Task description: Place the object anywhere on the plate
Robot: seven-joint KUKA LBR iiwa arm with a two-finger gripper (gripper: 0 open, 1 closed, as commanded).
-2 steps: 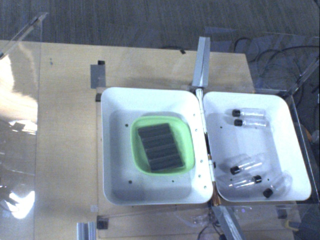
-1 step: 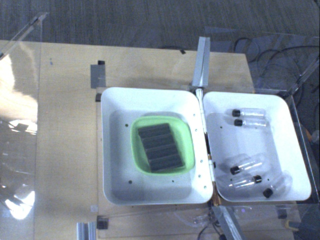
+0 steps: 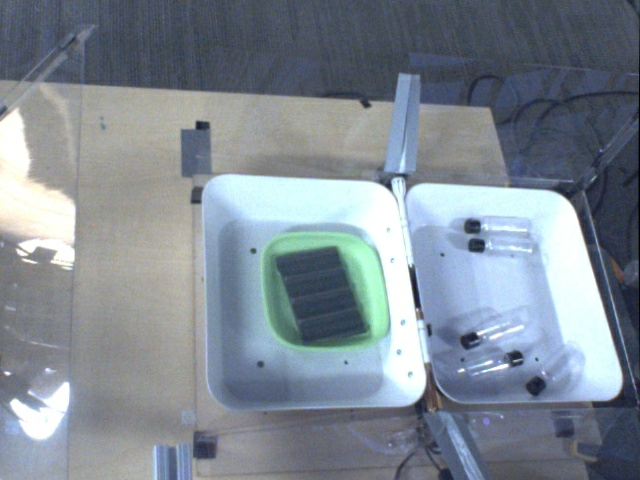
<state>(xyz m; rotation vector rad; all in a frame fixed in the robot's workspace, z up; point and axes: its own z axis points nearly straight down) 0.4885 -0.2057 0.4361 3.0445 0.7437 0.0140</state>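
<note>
Pale wooden bench top (image 3: 120,298) under everything, and right at the centre of the action sits the dark ridged block (image 3: 320,295), lying flat in the middle of the green plate (image 3: 275,268), well inside its rim. By the look of it the placing step is done: the block rests on the plate with nothing touching it. If the run goes on, the next move would call for a fresh pick from the vials over to the plate's right, and those clear, round bodies look likely to roll or slip from a pinch. How the gripper's jaws stand cannot be told from this view.

Working outward, the plate sits in the left white bin (image 3: 230,368), just beside the shared wall. Beyond that wall, right of the plate, the right white bin (image 3: 590,298) holds clear vials with black caps (image 3: 495,236): two at the far side, three nearer the front edge.

The count: one block, one plate, two bins, five vials as far as the caps show
</note>
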